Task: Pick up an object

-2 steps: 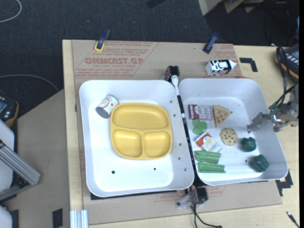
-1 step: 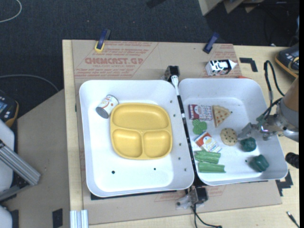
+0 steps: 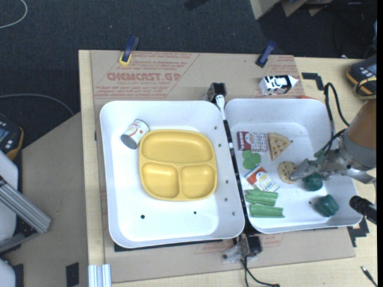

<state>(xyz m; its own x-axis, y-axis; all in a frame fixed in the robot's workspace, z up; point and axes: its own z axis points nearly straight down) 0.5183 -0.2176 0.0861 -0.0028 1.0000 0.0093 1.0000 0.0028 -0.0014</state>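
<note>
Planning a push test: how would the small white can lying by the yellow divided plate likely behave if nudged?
The small white cylindrical can lies on its side in the left white bin, so it would probably roll. It looks small and likely light, so even a slight touch may shift it. The yellow divided plastic plate beside it might stop a roll that way.

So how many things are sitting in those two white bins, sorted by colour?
Yellow: 1, the divided plate
Green: 4, leafy piece, beans, two dark green lumps
Tan: 2, pizza slice, cookie
Red and white: 2, box, small packet
White: 1, can
Total: 10
</note>
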